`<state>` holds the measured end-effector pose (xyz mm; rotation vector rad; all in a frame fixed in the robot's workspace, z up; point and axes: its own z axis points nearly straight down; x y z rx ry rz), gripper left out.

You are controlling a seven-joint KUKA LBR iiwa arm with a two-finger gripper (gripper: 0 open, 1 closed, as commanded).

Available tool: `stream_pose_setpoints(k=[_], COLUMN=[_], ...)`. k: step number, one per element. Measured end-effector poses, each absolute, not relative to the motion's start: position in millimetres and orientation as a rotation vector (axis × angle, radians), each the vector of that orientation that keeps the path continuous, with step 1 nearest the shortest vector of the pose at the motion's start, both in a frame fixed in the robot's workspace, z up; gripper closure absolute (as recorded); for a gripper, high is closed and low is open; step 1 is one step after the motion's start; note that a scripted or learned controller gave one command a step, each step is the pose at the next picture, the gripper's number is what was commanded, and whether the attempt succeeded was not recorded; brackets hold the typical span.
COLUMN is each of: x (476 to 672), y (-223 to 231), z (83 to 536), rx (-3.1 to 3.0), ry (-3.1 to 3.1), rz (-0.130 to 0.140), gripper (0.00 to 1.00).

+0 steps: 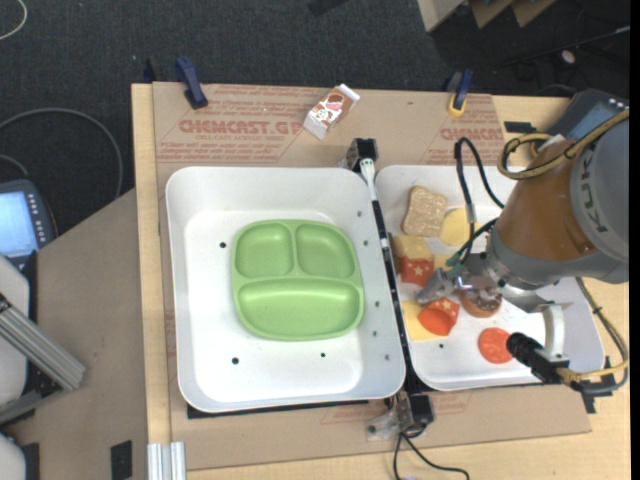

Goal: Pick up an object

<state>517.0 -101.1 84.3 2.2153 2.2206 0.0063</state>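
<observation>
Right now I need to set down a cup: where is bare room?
Free: the left bin's floor around the green tray, widest below it, and the cardboard above it. Crowded: the right bin, with toy food under the gripper.
</observation>
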Motion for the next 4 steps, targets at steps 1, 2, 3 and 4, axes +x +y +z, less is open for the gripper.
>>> stream_pose_setpoints(k=[1, 2, 3, 4], x=[569.5, 568.2, 562.2, 588.6], y=[-182, -178, -124, -57], z=[90, 100, 255, 224], rx=[2.219, 2.217, 2.208, 2.216], ry=[2.211, 2.214, 2.221, 2.227], rz=[0.002, 0.003, 0.012, 0.001], gripper=[0.0, 1.0, 1.0, 1.0])
